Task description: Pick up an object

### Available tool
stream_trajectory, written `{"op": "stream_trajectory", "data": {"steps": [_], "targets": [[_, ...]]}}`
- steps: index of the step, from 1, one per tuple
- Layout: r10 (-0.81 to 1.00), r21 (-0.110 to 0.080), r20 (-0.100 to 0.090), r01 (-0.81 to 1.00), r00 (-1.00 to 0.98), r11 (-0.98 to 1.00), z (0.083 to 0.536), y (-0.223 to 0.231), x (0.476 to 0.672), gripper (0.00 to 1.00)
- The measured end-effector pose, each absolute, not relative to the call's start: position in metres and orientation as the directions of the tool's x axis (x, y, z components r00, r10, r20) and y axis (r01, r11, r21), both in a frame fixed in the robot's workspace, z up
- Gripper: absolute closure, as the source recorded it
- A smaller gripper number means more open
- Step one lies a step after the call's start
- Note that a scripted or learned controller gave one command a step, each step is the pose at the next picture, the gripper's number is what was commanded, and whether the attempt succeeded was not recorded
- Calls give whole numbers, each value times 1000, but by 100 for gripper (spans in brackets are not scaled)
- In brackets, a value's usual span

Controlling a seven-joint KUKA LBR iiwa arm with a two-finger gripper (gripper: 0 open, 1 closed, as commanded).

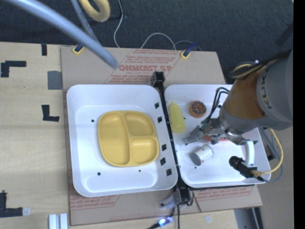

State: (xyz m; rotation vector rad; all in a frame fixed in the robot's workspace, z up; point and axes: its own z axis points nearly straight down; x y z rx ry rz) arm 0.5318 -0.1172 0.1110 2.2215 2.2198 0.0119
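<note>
Gripper [193, 137] low inside right bin [217, 179], finger spread impossible to tell, white cup [202, 154] tipped just at its 5 o'clock, yellow piece [177, 117] against divider edge at 10 o'clock, donut [197, 109] at 12 o'clock, open floor toward near rim, yellow divided plate [127, 138] centred in left bin [81, 109].

Even, fairly bright overhead light covers the bench, and the two white bins [78, 128] come out nearly washed out, with faint grey shading along their inner walls. Left of the gripper [194, 137], the yellow divided plate [127, 138] shows soft highlights on its ridges and no hard shadow. A small soft shadow lies just under the gripper and beside the white cup [202, 154] below it. The grey tube [57, 20] far up and left of the gripper is smeared out of focus. The picture is generally soft and slightly grainy.
</note>
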Motion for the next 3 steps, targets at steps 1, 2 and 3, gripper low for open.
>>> {"op": "stream_trajectory", "data": {"steps": [1,2,3], "targets": [[1000,-4,2,1000,-3,3,118,-117,528,100],[1000,4,0,1000,-2,2,181,-114,530,100],[1000,2,0,1000,-2,2,222,-115,532,100]]}}
